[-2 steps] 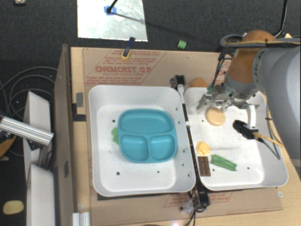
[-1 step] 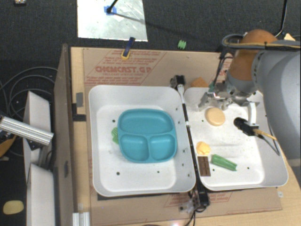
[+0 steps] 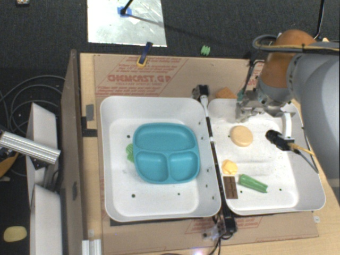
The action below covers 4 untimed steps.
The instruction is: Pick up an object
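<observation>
Open white floor all round inside the left bin (image 3: 122, 195), widest along the near and far sides. Centre taken up by the blue divided plate (image 3: 166, 152), with a green scrap (image 3: 129, 152) tucked at its left edge. Between the bins, a double ridge of raised rims (image 3: 210, 142) to clear. In the right bin (image 3: 295, 187), bare floor across the near right part. Near left corner crowded: yellow piece (image 3: 229, 167), brown block (image 3: 230, 187) just nearer, green stick (image 3: 252, 183) beside. Far left corner blocked by the gripper (image 3: 245, 113) and the grey arm (image 3: 313, 78) above, tan disc (image 3: 241, 136) just in front.
</observation>
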Motion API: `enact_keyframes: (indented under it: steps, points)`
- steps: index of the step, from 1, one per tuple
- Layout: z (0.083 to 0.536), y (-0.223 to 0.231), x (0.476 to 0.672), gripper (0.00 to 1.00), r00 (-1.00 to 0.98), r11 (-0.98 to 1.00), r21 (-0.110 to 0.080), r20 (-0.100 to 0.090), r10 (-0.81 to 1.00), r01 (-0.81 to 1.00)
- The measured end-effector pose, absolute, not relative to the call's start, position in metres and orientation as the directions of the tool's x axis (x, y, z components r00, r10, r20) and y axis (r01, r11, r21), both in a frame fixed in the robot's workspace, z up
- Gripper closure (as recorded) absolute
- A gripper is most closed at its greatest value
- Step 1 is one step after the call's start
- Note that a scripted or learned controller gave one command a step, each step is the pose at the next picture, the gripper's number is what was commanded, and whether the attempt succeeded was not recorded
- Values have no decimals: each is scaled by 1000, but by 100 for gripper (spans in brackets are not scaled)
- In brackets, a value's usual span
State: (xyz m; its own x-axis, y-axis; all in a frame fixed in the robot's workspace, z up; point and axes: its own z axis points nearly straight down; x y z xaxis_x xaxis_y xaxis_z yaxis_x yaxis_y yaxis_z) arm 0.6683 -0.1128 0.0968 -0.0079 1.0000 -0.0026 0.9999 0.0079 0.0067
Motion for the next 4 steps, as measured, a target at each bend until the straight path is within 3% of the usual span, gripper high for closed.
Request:
enact_keyframes:
  steps: [1,2,3,4]
  points:
    - [96,-113,668,0,-10,10,6,-3,1000,1000]
    - [83,-94,624,0,-1,1,-3,1,1000,1000]
    - [96,-95,627,100,-2,2,6,0,1000,1000]
    - [204,-122,613,100,0,0,12,-3,1000,1000]
